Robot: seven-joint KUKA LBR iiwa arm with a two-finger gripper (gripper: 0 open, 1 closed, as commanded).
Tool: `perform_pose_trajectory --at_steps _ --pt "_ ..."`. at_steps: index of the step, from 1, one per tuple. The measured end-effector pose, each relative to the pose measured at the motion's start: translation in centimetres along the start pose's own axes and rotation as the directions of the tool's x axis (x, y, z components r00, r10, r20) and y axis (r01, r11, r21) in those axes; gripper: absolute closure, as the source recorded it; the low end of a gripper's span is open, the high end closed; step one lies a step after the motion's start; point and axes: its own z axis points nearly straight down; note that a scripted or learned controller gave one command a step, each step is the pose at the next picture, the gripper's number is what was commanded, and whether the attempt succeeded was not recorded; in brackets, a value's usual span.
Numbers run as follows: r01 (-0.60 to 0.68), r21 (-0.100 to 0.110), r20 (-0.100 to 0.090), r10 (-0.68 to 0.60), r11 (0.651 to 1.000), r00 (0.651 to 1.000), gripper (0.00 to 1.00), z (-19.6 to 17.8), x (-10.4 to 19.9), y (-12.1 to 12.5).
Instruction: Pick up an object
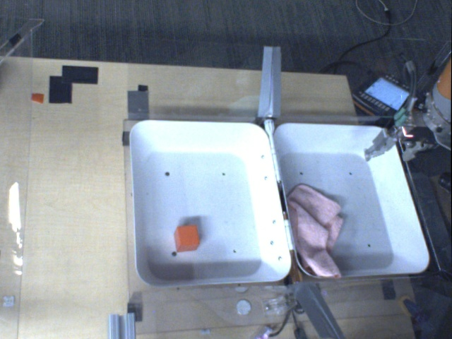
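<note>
Two-finger gripper (385, 144) at 2 o'clock over the right white bin (395, 210), finger state cannot be told. Crumpled pink cloth (314, 228) lies at that bin's 8 o'clock. Small orange cube (187, 238) sits in the left white bin (205, 150), at 7 o'clock.

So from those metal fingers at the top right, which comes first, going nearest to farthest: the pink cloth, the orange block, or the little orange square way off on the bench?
1. Pink cloth, in the right bin, against its left wall, below and left of the gripper.
2. Orange block, in the left bin's lower left part.
3. Small orange square, on the bench at far upper left.
</note>
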Motion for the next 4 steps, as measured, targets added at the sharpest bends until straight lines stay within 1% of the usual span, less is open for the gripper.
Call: perform_pose_trajectory --at_steps 1,2,3,4 --pt "0.042 0.001 -0.001 -0.042 0.999 0.999 0.00 9.3 3.4 -1.6" --pt "0.075 -0.005 0.001 -0.075 0.997 0.997 0.00 -3.0 7.4 -6.1" --pt "0.061 0.001 -0.001 -0.061 0.998 0.998 0.00 9.7 8.6 -4.8" --pt "0.123 -0.016 0.002 -0.123 0.992 0.992 0.00 15.3 7.4 -7.0"
